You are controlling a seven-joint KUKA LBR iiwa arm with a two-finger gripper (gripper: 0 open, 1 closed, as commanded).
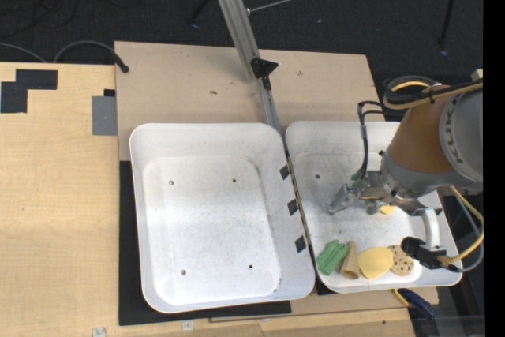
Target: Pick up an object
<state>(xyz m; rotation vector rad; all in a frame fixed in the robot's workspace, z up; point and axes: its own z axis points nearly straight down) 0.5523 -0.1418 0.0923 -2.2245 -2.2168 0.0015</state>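
Toy food lies nearest the lens, clustered at the 6 o'clock rim of the right bin [316, 142]: a ribbed green piece [333, 256], a tan cone-shaped piece [349, 262], a rounded yellow piece [375, 262] and a speckled cookie [402, 264]. All look like light moulded plastic, stiff and smooth, so likely slippery under metal. I judge the green piece the easiest hold, pinched across its narrow width where the ribs give bite; the yellow dome would probably squirt out. My gripper [341, 201] hangs low over the bin's middle, at 12 o'clock from the cluster and apart from it; whether it is spread or pressed together I cannot tell. At 9 o'clock sits the left bin [142, 146], matte white, speckled, on the pale wood desk [55, 170].
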